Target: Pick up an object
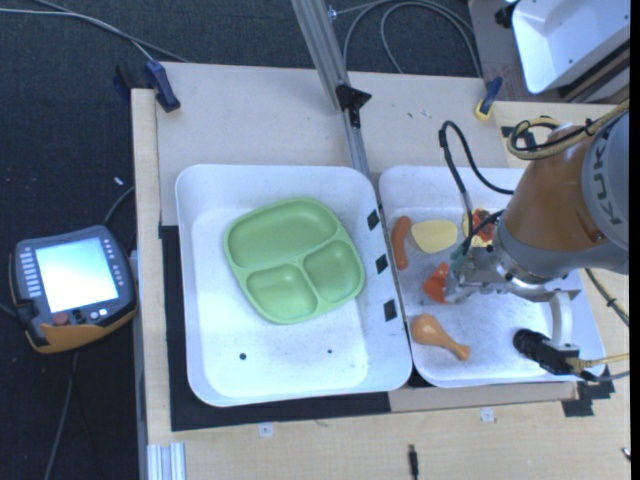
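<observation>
- Scanning the left bin [300, 360]: one green plate [293, 258] with three compartments, lying flat near the middle.
- Moving to the right bin [495, 353]: orange-red sausage [401, 241] along the left wall, pale yellow piece [434, 235] just beside it, tan drumstick [438, 334] nearer the front edge.
- Spotting a red piece [435, 284] between the sausage and the drumstick, just beside the gripper [462, 276].
- Hanging low over the right bin, that gripper; cannot tell how far open, nor whether anything is gripped.
- Reading "KU" in dark letters on the grey of the arm [560, 213], at the right edge; rest cut off.
- Glancing off the bench [260, 108] to the left: pendant [70, 283] with a lit screen, nothing legible.
</observation>
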